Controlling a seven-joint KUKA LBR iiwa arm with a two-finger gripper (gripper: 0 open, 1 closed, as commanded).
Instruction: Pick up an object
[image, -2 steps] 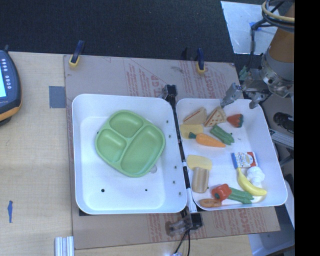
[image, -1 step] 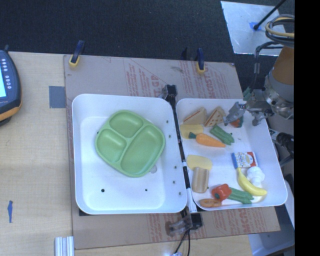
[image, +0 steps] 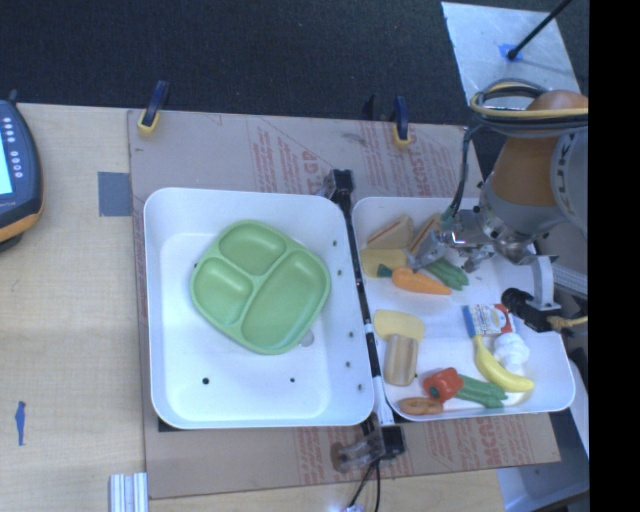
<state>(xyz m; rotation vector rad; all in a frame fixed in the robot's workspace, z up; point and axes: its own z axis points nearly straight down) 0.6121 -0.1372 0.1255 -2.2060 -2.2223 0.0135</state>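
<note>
The right bin (image: 556, 352) holds several toy foods. At its far end lie a sandwich wedge (image: 391, 233), an orange carrot (image: 421, 283) and a dark green pod (image: 449, 272). My gripper (image: 453, 246) hangs low over this far end, just above the green pod and beside the sandwich. Nearer the front lie a yellow slice (image: 399, 323), a tan cylinder (image: 400, 359), a red pepper (image: 442, 383), a green bean (image: 482, 395), a banana (image: 499, 370), a white bottle (image: 511, 349) and a small packet (image: 486, 318).
The left bin (image: 170, 300) holds a green divided plate (image: 262, 286). A black divider bar (image: 358, 290) runs between the bins. The grey and orange arm (image: 530, 165) stands over the right bin's far right corner. A pendant (image: 15, 170) rests at the bench's left edge.
</note>
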